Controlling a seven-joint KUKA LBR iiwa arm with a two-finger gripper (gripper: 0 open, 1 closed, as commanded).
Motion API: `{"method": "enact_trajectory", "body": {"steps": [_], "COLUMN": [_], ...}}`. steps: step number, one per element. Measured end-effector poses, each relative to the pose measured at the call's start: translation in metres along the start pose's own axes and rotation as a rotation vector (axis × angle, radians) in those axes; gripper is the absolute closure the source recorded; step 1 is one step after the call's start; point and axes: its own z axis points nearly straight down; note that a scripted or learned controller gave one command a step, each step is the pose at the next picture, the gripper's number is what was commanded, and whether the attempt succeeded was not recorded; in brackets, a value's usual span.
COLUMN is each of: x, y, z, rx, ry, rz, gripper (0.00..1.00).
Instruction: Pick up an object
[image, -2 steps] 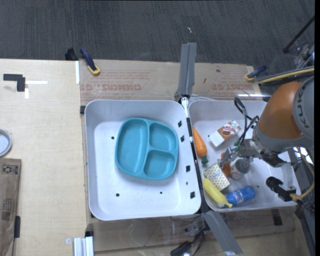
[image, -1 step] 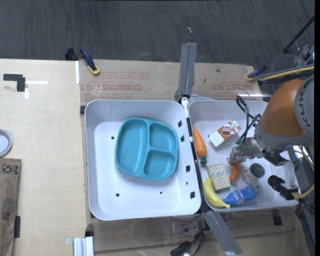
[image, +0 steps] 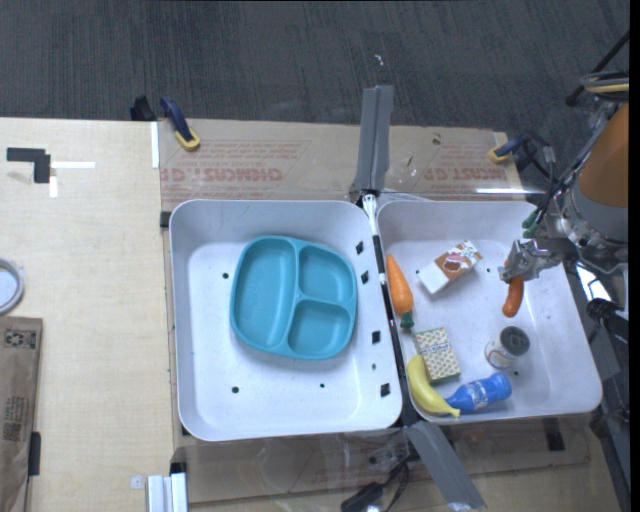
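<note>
Left bench: pale wooden surface with a roll of tape at the far left edge and a brown paper packet below it.
Left bin: shallow white bin holding a teal divided plate with three compartments, lying flat near the bin's middle.
Divider: a grey bar runs down toward the seam where the two bins meet.
Right bin: shallow white bin carrying the loose objects.
Carrot: orange, lying lengthwise along the right bin's left wall, green tip pointing down.
Snack packet: white with a red print, tilted, in the upper part of the right bin.
Patterned block: small speckled square just below the carrot.
Banana: yellow, curved along the lower left corner of the right bin, touching the blue bottle.
Blue bottle: lying on its side near the front wall.
Small round jar: dark-lidded, just above the bottle.
Orange sausage-shaped object: hangs upright, directly under the gripper, its upper end between the fingers.
Gripper: pointing down over the right bin's upper right part, pinching the top of the orange sausage-shaped object.
Arm: enters from the right edge, orange band visible above the wrist, cables trailing beside it, wrist bent down toward the bin.
</note>
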Motion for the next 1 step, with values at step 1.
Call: {"method": "enact_trajectory", "body": {"steps": [1], "x": [-0.0004], "y": [0.0002], "z": [-0.0084], "rx": [0.001], "ry": [-0.001], "rz": [-0.002], "gripper": [1.00]}}
